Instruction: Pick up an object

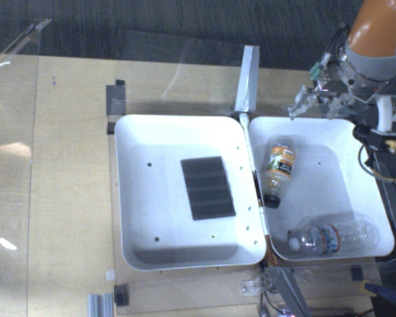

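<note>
A pale wooden bench [53, 177] fills most of the frame, with dark ribbed flooring [152, 12] across the top. Two shallow white bins sit side by side at centre. The left bin [135, 177] holds a dark ribbed rectangular pad [208, 188], lying flat near its middle, slightly turned. The right bin [336, 170] holds two objects: a small bottle with an orange-and-white label and a black cap [278, 174], lying along the bin's left wall with the cap toward the lower edge, and a clear plastic bottle with a white cap [333, 237], lying on its side along the lower wall. The two bottles are apart. A grey upright post [247, 78] stands at the upper junction of the bins. The arm [383, 25], grey with an orange band, enters at upper right; its gripper [317, 98] hangs over the right bin's upper rim, well apart from both bottles, fingers spread and holding nothing. The floor of the right bin between the bottles is bare.
</note>
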